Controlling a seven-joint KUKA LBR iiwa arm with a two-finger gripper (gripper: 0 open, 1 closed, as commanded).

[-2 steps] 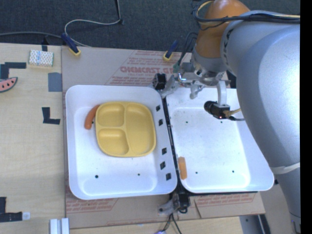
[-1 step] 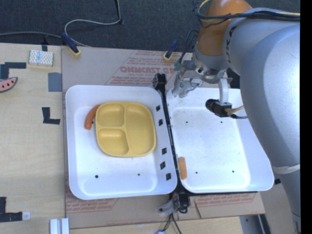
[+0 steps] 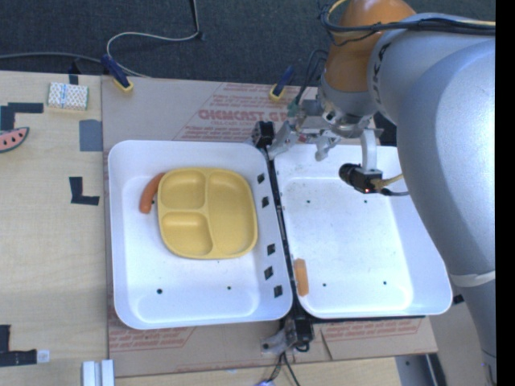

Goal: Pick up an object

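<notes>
White bins, yellow plate, orange pieces on a tan bench

Both bins are white with small dark specks; the divided plate is pale yellow; two orange carrot-like pieces; the arm is grey with an orange band; brown cardboard carries red lettering; the bench is light wood with black tape marks.

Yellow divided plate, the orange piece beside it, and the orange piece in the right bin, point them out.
Yellow divided plate (image 3: 208, 213): camera view, centre ridge.
Left orange piece (image 3: 148, 194): camera view, its middle.
Right orange piece (image 3: 301, 277): camera view, its middle.
</notes>
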